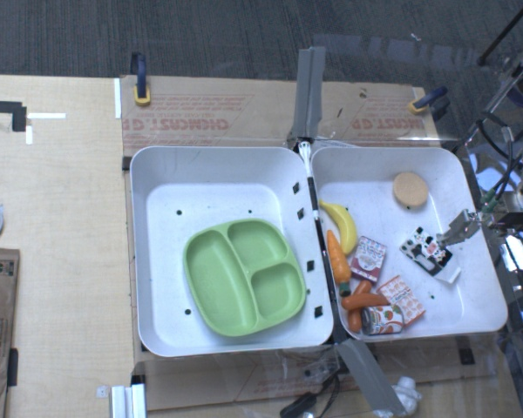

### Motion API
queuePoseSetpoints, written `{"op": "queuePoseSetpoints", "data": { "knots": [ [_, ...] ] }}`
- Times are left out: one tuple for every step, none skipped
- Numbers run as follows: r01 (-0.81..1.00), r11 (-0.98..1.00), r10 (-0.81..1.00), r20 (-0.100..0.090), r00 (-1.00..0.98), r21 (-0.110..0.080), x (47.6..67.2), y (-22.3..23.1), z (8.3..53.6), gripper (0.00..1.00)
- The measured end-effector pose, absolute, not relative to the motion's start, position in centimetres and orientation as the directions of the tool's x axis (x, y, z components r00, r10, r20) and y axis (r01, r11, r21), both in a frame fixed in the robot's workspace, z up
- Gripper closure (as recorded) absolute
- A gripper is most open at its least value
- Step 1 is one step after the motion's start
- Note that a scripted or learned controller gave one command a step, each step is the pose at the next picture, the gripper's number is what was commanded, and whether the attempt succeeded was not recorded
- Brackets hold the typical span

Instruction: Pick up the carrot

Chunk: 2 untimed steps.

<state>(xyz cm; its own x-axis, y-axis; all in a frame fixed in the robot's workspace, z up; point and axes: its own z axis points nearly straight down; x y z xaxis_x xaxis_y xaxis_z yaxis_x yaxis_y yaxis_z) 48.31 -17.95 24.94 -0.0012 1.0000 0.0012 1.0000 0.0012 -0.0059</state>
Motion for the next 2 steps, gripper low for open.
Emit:
{"op": "queuePoseSetpoints", "data": {
  "knots": [
    [0.991, 0.134, 0.991, -0.001, -0.134, 0.0, 47.9, -18.1, 29.1, 0.0],
    [0.999, -0.049, 0.999, 0.0, 0.049, -0.004, 50.3, -12.5, 14.2, 0.0]
  ]
}}
